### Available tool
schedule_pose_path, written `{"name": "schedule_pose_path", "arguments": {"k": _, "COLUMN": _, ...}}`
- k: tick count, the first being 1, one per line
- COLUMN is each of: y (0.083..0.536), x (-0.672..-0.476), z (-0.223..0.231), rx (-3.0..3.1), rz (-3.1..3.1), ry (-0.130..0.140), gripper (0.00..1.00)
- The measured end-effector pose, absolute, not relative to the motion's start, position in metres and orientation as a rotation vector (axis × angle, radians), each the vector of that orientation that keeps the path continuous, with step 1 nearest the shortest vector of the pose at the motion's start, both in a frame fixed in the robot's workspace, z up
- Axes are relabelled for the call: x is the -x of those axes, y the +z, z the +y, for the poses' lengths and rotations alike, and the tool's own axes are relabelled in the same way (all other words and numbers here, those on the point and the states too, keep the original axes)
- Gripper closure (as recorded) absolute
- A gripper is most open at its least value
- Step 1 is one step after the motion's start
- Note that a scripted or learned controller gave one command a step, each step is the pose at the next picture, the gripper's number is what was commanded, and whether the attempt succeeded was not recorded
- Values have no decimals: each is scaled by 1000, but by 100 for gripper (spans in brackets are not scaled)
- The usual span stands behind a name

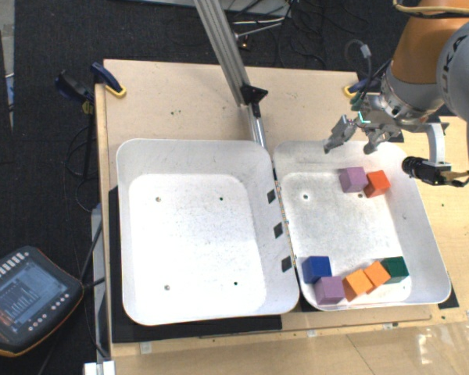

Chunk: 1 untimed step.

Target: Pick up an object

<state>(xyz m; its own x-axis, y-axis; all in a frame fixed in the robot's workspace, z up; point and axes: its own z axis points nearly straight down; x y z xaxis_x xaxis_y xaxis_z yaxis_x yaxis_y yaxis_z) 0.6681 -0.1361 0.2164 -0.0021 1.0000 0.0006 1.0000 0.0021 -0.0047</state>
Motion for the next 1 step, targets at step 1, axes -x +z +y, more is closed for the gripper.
{"name": "schedule_pose_path", "arguments": {"k": 1, "y": 220, "x": -669, "z": -136, "rx": 2218, "rz": -2226, "ry": 1, "gripper": 0}}
